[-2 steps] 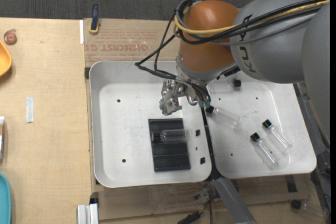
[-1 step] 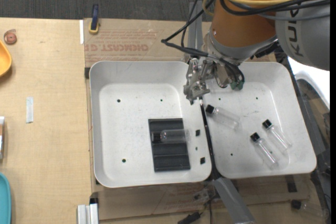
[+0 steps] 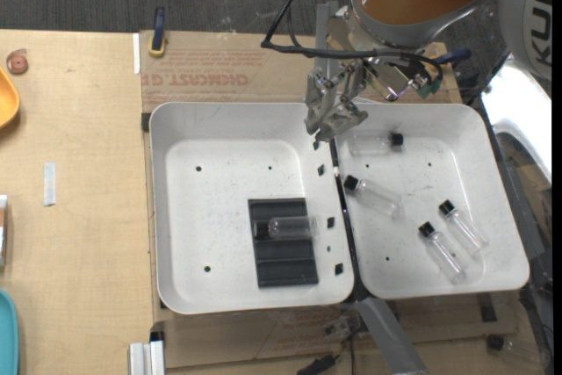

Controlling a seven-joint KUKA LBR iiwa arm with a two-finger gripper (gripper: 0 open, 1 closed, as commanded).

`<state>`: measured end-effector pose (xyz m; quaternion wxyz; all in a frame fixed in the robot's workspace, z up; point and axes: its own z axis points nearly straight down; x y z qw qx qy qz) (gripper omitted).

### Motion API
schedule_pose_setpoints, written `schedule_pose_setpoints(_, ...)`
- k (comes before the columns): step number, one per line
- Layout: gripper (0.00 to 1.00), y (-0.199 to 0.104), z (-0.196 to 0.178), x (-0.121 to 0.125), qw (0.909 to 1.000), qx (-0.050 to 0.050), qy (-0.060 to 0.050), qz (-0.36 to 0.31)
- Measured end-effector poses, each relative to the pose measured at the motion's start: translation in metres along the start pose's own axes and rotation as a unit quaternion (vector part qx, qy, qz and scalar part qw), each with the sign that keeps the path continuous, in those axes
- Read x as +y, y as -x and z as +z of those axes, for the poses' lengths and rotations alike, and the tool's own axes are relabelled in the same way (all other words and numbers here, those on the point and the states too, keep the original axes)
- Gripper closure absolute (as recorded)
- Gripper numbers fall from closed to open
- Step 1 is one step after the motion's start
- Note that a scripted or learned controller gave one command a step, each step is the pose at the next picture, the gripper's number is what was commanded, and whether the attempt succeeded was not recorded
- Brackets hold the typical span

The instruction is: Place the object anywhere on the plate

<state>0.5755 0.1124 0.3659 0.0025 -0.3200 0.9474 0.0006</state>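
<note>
A black ridged plate lies in the left bin, near its front right. One clear vial rests across the plate's upper part, lying on its side. Several more clear vials with black caps lie in the right bin, among them one by the divider, one near the back and two at the front right. My gripper hangs over the back of the divider between the bins, well behind the plate and apart from every vial.
Cardboard lies behind the bins, with a blue and yellow clamp at its left corner. The wooden bench to the left carries an orange dish and a teal item at its edge. Cables hang from the arm.
</note>
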Motion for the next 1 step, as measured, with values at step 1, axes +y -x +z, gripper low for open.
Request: schedule_pose_setpoints(1, 1.0, 0.0539, 0.0183, 0.0198, 0.9982, 0.0, 0.001, -0.061)
